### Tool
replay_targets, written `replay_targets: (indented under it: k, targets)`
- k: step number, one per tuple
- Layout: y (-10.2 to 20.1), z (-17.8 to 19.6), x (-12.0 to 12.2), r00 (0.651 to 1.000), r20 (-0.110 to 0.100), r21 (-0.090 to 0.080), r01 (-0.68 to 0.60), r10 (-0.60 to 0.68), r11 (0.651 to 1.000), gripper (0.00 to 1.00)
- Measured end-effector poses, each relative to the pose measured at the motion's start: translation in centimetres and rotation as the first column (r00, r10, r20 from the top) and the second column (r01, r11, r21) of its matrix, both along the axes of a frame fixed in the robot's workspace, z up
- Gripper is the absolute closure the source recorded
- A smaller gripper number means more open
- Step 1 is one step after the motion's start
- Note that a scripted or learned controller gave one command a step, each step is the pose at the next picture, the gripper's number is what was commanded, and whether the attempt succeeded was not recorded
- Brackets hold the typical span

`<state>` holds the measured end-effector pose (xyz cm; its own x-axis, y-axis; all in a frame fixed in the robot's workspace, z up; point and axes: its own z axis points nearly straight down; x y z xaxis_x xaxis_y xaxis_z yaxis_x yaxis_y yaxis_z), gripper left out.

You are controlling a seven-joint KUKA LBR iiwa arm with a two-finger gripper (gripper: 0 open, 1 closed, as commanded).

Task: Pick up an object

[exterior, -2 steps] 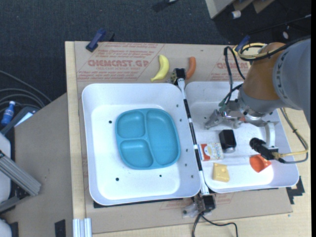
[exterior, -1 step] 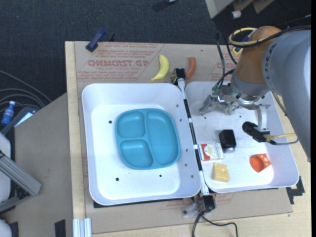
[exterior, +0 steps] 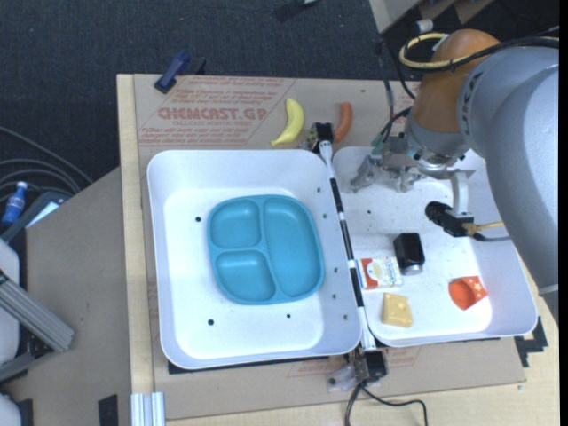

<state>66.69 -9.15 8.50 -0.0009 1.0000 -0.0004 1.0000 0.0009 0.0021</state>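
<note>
Pincer [exterior: 383,174] hung over right bin's [exterior: 506,322] far end, grip state not discernible; black block [exterior: 409,250] lay well nearer the camera than it, yellow wedge [exterior: 397,310] and orange piece [exterior: 467,292] nearer again.

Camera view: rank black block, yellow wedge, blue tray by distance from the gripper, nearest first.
From the gripper, at the right bin's far end:
1. black block, mid right bin.
2. yellow wedge, near edge of the right bin.
3. blue tray, centre of the left bin; close to the wedge, but farther.
</note>
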Motion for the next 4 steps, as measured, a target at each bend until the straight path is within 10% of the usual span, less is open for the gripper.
replay_targets:
  k: [1, 2, 3, 4]
  targets:
    - [-0.8, -0.1, -8.4, 1.0, -0.005, 0.001, 0.002, -0.002, 1.0, 0.0]
    - [-0.8, 0.9, -8.4, 1.0, -0.003, 0.001, 0.002, -0.002, 1.0, 1.0]
    - [-0.8, 0.9, -8.4, 1.0, -0.003, 0.001, 0.002, -0.002, 1.0, 0.0]
    - [0.0, 0.0, 0.0, 1.0, -0.002, 0.0, 0.0, 0.0, 1.0, 0.0]
